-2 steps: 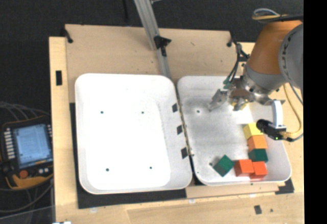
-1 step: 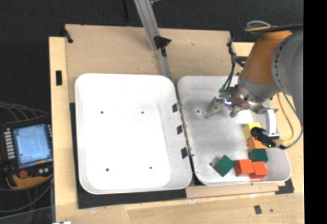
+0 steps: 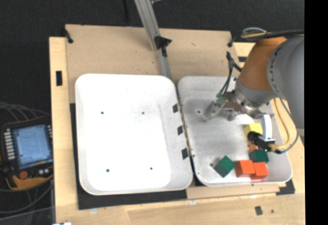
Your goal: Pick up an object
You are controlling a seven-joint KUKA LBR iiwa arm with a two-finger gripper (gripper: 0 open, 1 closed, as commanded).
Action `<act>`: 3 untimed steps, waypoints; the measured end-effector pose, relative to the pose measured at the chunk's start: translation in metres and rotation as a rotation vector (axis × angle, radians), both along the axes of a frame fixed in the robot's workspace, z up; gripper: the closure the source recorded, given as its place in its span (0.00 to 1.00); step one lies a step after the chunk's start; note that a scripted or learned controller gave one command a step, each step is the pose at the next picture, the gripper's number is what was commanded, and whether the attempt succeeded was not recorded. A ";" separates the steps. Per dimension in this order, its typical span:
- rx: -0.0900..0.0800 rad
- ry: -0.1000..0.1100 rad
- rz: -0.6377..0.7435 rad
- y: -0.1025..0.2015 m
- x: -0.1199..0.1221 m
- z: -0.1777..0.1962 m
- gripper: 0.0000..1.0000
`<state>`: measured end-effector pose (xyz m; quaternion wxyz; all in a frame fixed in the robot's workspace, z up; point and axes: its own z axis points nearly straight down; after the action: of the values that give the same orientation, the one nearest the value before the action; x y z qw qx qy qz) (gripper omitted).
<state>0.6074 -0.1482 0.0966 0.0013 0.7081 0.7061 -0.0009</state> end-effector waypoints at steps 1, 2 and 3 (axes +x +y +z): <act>0.001 -0.005 -0.005 -0.001 0.001 0.013 1.00; 0.002 -0.006 0.006 0.004 0.009 0.071 1.00; 0.001 -0.008 0.006 -0.001 0.008 0.135 1.00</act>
<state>0.6159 -0.1491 0.2316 0.0038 0.7060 0.7082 0.0022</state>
